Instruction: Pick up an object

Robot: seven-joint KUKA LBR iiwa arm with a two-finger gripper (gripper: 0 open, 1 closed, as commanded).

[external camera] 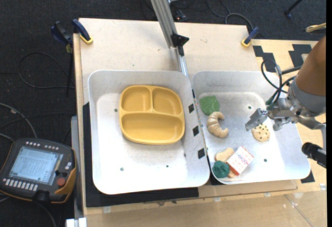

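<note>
gripper (258, 120) spread wide, nothing in it | hovering right by cookie (261, 133) | right bin (290, 163)

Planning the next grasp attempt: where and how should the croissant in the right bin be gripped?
Grip the croissant across its thick middle, coming straight down from above. It lies flat, curved, with tapering ends that would slip; the green leaf-shaped piece sits close above its top end.

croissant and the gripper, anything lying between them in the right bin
Nothing lies there. In the camera view the stretch between the croissant and the gripper is bare white bin floor; the cookie sits just below the gripper.
</note>
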